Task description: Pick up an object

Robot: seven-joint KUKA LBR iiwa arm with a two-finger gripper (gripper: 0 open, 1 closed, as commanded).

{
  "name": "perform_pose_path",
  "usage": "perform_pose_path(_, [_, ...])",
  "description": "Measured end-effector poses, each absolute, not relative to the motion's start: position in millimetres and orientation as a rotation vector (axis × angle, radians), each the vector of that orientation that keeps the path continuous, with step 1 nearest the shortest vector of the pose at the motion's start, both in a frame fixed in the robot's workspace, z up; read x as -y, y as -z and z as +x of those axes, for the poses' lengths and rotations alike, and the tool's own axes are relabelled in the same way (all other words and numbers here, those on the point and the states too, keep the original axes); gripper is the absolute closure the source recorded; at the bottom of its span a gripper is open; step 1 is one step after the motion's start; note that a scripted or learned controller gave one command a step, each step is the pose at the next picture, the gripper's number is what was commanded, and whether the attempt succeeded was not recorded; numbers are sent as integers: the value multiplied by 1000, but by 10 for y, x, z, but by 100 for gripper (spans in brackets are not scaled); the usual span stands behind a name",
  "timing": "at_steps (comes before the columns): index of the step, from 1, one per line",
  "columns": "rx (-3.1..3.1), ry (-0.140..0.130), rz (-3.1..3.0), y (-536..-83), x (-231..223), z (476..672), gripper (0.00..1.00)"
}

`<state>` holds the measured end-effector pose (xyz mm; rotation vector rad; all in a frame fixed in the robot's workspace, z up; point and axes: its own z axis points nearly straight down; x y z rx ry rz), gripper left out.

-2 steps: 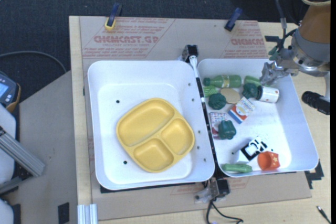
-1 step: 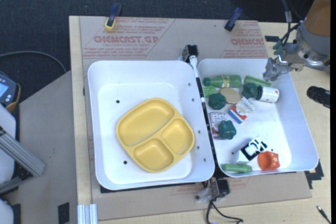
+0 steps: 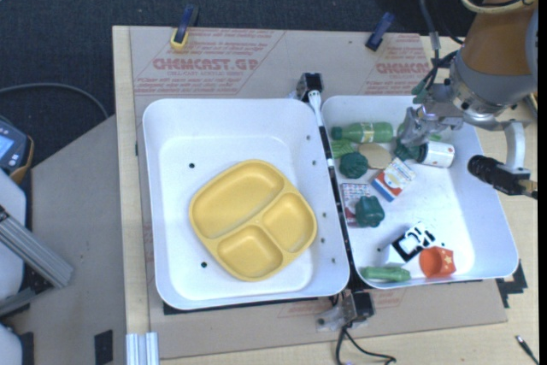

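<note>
So the left bin [image 3: 162,184] takes up the middle-left of the frame, with a yellow divided tray [image 3: 252,220] sitting in it. The right bin [image 3: 491,218] at center-right has all the small stuff: green bottle [image 3: 363,132] near its top left, white cup [image 3: 438,155] right of that, dark green toy [image 3: 369,212] mid-left, orange block [image 3: 437,261] and green pod [image 3: 385,273] at the bottom. The gripper [image 3: 416,135] hangs at upper right, just beside the cup; honestly can't tell if it's spread or pinching anything.
</note>
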<state>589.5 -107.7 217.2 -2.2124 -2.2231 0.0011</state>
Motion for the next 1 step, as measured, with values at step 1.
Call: perform_pose_path(1, [2224, 0, -2213, -2300, 547, 5754, 100])
